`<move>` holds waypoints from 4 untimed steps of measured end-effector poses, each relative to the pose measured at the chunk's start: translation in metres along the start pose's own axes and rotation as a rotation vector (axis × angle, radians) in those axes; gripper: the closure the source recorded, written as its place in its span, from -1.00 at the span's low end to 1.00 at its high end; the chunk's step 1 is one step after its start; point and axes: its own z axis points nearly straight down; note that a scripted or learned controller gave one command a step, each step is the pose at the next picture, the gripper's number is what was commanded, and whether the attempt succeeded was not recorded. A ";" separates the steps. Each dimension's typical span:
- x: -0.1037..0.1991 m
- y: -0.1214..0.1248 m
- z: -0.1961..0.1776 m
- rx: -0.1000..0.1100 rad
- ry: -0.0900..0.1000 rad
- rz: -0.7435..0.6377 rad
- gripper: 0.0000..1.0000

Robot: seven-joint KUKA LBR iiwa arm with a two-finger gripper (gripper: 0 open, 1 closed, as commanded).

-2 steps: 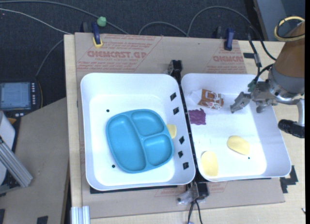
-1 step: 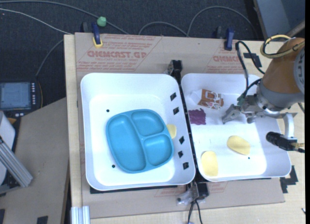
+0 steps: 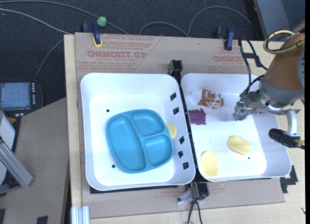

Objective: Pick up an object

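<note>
1. Where the grey arm with its orange band comes in from the 3 o'clock side, its gripper [image 3: 240,112] hangs over the right bin [image 3: 271,167], toward that bin's 2 o'clock part. Whether it is open or closed cannot be told, and nothing is visible in its grasp.
2. Just to the gripper's 9 o'clock lies a brown-and-white packet [image 3: 211,98], near the bin's upper wall.
3. At 8 o'clock from the gripper, close to the divider between the bins, sits a small purple object [image 3: 197,116].
4. At 6 o'clock from the gripper rests a pale yellow lump [image 3: 238,144], apart from the gripper.
5. Farther toward 7 o'clock, near the bin's lower wall, lies a second pale yellow piece [image 3: 209,163].
6. Across the divider, the left bin [image 3: 97,90] holds a blue divided plate [image 3: 139,140] with three compartments, lying near its centre.
7. A small yellow item [image 3: 171,131] peeks out at the plate's 3 o'clock edge, touching or just beside it.
8. Both bins rest on a brown board [image 3: 121,49] with red lettering.
</note>
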 end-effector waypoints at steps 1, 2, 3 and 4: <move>0.001 0.002 -0.043 -0.003 -0.002 -0.001 1.00; -0.005 0.000 -0.106 -0.007 -0.004 -0.001 1.00; -0.005 0.001 -0.140 -0.004 -0.003 -0.001 1.00; 0.052 -0.015 -0.145 0.003 0.002 -0.006 1.00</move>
